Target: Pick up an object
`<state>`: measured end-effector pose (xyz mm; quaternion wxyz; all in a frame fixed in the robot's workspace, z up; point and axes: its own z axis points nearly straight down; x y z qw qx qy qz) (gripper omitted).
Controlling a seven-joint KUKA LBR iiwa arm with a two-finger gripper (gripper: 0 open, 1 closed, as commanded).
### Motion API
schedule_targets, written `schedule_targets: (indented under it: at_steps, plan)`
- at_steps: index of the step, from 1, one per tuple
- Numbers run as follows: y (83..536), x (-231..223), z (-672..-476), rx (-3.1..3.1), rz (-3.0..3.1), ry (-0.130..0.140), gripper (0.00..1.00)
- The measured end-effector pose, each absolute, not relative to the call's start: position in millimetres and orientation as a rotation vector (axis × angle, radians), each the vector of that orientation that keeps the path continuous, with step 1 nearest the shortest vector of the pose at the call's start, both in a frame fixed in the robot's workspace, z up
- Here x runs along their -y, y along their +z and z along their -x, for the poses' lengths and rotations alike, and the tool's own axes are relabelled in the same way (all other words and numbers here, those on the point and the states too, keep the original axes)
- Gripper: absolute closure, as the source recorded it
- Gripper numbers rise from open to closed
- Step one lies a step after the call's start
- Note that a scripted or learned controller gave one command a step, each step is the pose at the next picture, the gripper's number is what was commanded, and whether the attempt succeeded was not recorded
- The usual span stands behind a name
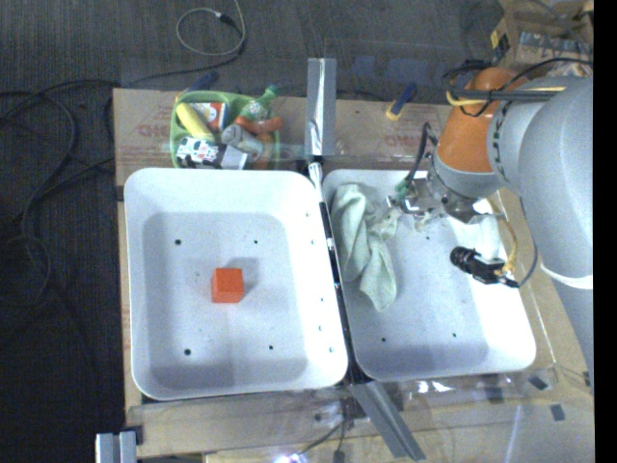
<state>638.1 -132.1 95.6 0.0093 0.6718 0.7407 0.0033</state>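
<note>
In the right bin [501, 350], at 12 o'clock, we see the gripper [416, 208] touching the cloth [369, 249]; finger state: we cannot tell. Nothing is lifted; the pick remains. The cube [228, 285] lies at 9 o'clock.

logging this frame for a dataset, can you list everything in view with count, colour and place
shallow white plastic bins: 2, white, side by side on the bench
small orange-red cube: 1, orange-red, middle of the left bin floor
crumpled pale green cloth: 1, pale green, left part of the right bin, near the divide
green basket of mixed small items: 1, green with multicoloured contents, on the bench behind the left bin
black cables: several, black, on the dark floor beyond the bench
arm: 1, grey with orange band, reaching in from the right over the right bin
gripper: 1, dark metal, over the back of the right bin beside the cloth
</note>
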Motion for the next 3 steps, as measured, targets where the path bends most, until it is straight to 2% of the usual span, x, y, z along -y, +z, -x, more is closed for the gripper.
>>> schedule_targets:
  at_steps: [1, 2, 3]
  plan:
    - [126, 116, -605.1, -2.286, -2.155, -0.001, 0.0]
    - [117, 213, -584.7, -2.301, -2.137, -0.003, 0.0]
    - [233, 146, -620.2, -2.204, -2.236, -0.002, 0.0]
